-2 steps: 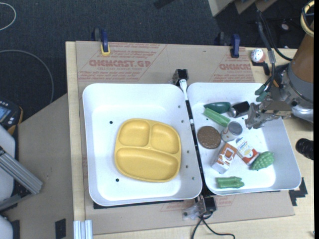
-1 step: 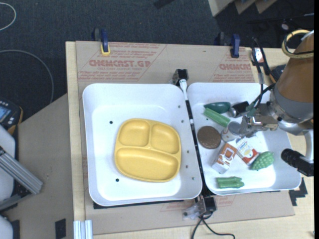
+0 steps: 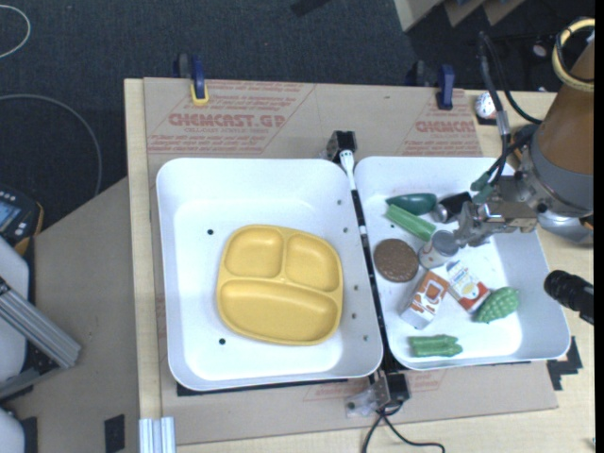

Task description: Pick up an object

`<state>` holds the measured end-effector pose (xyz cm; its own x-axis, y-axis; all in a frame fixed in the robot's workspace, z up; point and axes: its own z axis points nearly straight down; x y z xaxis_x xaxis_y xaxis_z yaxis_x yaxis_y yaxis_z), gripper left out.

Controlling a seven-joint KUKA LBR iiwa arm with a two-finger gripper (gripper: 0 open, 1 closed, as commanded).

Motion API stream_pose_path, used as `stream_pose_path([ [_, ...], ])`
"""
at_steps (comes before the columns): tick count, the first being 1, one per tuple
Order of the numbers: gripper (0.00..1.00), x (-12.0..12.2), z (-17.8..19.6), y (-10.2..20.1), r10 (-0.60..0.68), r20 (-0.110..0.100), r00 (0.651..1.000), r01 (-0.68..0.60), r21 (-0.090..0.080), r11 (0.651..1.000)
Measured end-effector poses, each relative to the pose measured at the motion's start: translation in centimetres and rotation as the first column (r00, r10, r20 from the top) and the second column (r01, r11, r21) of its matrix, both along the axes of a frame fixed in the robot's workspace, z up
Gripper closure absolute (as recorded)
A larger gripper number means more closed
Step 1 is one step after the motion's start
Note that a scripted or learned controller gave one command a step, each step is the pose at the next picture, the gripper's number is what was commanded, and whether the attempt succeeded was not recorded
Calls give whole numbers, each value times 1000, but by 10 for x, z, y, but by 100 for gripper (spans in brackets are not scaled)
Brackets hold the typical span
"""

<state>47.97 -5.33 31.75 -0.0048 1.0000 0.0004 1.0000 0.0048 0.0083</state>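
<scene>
Right bin (image 3: 543, 253), contents: brown disc (image 3: 396, 260) at nine o'clock, green pod (image 3: 410, 220) at eleven, small carton (image 3: 427, 299) at centre, knobbly green piece (image 3: 496, 304) at four, flat green piece (image 3: 434, 346) at six; all judged light, rigid toy items with slick surfaces, the carton best taken across its narrow sides. Left bin (image 3: 179, 253) on the counter holds a yellow divided tray (image 3: 280, 283). Arm enters from three o'clock, wrist low over the bin's centre, claw (image 3: 444, 245) near the carton's upper end; whether spread or closed cannot be told
</scene>
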Motion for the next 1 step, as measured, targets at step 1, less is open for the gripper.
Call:
stream_pose_path([
  [1,100,-1,-57,-27,-9,-16,1000,9,0,1000],
])
